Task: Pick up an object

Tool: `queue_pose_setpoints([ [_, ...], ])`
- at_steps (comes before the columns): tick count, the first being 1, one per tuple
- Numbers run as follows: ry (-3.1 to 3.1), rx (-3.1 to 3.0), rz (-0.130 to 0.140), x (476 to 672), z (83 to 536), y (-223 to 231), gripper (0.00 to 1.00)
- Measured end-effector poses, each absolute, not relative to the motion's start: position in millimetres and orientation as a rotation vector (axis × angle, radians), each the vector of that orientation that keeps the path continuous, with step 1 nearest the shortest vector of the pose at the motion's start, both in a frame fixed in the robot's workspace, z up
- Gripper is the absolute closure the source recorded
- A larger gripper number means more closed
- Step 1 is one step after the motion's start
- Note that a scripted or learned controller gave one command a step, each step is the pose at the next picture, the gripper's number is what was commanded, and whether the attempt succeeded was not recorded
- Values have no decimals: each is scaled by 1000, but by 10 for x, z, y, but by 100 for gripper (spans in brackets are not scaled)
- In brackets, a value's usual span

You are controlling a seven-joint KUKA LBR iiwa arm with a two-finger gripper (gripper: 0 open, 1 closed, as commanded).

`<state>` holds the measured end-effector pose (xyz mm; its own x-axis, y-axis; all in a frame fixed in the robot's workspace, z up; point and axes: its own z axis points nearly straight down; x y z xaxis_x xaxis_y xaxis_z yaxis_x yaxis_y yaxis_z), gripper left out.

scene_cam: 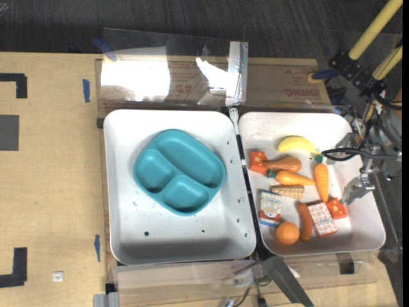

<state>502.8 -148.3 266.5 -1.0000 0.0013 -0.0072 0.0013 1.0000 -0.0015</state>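
Observation:
The right bin (367,232) holds a heap of toy food: a yellow banana (297,145), a brown drumstick (284,165), an upright carrot (321,181), an orange ball (287,233), a brown sausage (305,221), a white carton (271,208) and a red-and-white carton (321,219). My gripper (358,189) hangs over the right side of this bin, just right of the carrot and above a small red block (338,210). Nothing is visibly held in it. The arm's wrist and cables rise behind it at the bin's right rim.
The left bin (121,235) carries a teal divided plate (179,170). A clear plastic sheet with tape (236,69) stands behind both bins. Yellow poles (380,18) and black cabling crowd the far right corner. Cardboard bench surface lies to the left.

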Motion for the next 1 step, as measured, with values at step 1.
queue_pose_setpoints([
  [1,3146,-68,4,5702,1231,-1643,0],
])
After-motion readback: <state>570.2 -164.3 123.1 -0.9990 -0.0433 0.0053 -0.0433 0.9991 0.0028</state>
